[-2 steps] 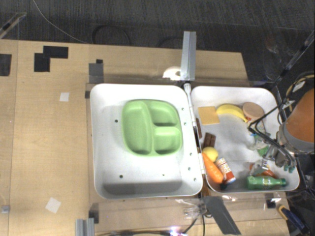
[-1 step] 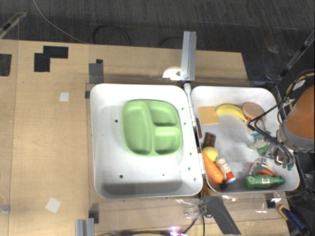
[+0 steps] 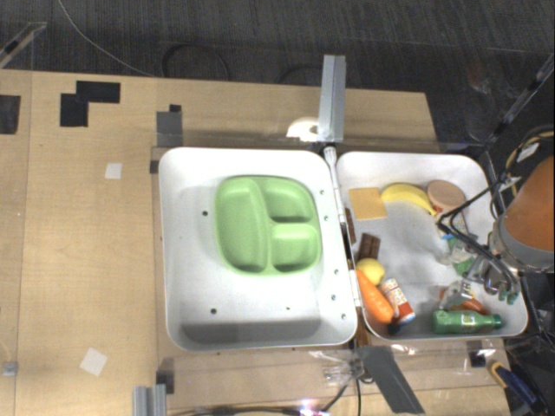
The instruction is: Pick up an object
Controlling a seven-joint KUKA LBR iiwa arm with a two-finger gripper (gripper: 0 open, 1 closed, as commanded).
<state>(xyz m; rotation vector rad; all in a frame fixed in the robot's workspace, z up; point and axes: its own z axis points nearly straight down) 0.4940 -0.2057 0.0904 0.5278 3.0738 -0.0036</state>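
Below the jaws, a green bottle (image 3: 466, 321) lies on its side; left of them lie a carrot (image 3: 375, 301) and banana (image 3: 409, 198)

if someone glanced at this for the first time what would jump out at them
The pale green plastic divided tray stands out first, lying alone in the left white bin. Next comes the clutter in the right white bin: a yellow banana near its far side, an orange carrot and a green plastic bottle along its near edge. The grey arm's gripper hangs over that bin's right side.
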